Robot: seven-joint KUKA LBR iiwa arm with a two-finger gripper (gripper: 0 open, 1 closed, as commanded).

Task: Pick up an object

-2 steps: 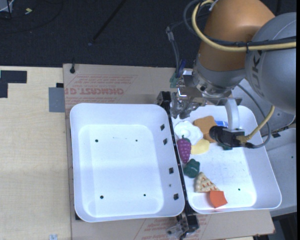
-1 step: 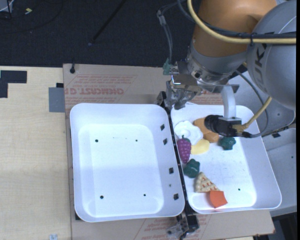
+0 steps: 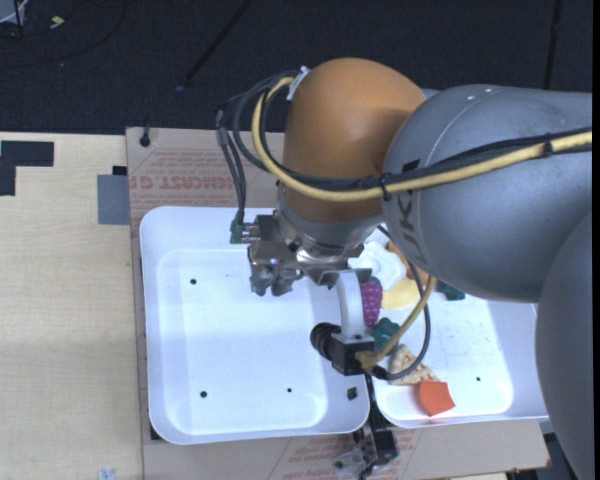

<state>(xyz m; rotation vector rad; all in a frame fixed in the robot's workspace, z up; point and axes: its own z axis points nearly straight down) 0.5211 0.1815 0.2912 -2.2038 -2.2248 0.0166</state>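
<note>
The gripper (image 3: 273, 276) is hanging low over the bin on the view's left (image 3: 210, 358), near that bin's far right corner, and I cannot tell whether it is spread or pressed together, since the wrist is blocking the line of sight. Nothing is showing in its grasp. The candidates for picking are lying in the bin on the view's right (image 3: 480, 373), crowding along its left edge: a purple piece (image 3: 372, 296) is sitting just beside a yellow piece (image 3: 405, 294), a green piece (image 3: 385, 330) is lying near them, and an orange block (image 3: 436, 398) is resting apart, toward the near edge. The main risk, as I am judging it, is that the gripper is heading for bare white floor and closing on nothing. Were it crossing over instead, it is risking a clip on the raised rims between the bins, and the bunched pieces are inviting a shove or a double catch. The arm (image 3: 480, 188) is also hiding much of that bin.
</note>
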